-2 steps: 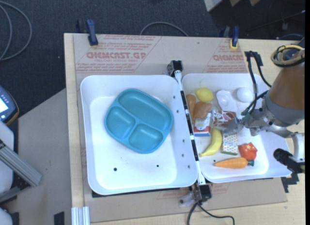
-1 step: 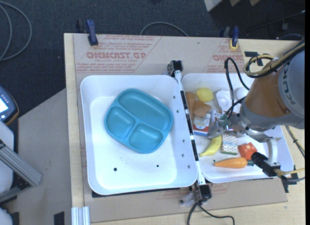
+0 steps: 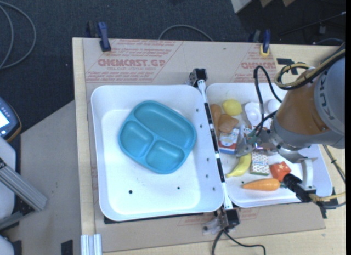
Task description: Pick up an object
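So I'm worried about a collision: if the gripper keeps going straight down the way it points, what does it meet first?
Probably the banana, lying just below the gripper in the right bin. Depth is hard to judge from above, so the small packet beside it could be touched first.

One fixed camera above the bench (image 3: 137,64) — slanted down, both bins.

Grey arm (image 3: 332,92), orange band (image 3: 299,111), black cables (image 3: 263,86)

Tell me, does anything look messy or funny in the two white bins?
Nothing looks broken or spilled. The right bin is just crowded: a banana, carrot, lemon and other toy foods are jumbled together under the arm. The blue tray sits a bit crooked in the left bin.
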